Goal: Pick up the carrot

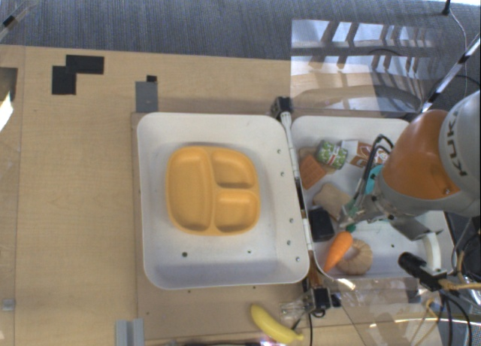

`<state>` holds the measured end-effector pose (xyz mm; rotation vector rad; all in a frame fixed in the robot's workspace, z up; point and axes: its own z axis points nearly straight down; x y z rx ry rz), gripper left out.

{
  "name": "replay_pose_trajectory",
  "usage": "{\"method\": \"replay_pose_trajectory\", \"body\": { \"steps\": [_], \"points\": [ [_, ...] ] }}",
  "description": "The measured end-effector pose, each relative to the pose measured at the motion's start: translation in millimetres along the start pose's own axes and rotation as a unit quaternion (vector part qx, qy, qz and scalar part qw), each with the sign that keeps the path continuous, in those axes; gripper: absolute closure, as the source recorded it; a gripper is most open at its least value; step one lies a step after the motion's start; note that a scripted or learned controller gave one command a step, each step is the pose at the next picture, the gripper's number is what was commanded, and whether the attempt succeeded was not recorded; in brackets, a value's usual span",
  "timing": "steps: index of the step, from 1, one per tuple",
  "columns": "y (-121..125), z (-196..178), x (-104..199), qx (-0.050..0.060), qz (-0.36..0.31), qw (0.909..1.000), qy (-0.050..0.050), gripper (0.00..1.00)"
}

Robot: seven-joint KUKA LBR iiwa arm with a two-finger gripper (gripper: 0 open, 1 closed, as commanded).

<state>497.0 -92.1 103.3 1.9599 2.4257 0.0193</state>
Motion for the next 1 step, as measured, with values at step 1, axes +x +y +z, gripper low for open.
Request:
{"method": "replay_pose_trajectory", "body": {
  "steps": [1],
  "points": [
    [4.3,-83.2,44.3,0.009,0.143,0.9896,0.004,1.0]
  ]
}}
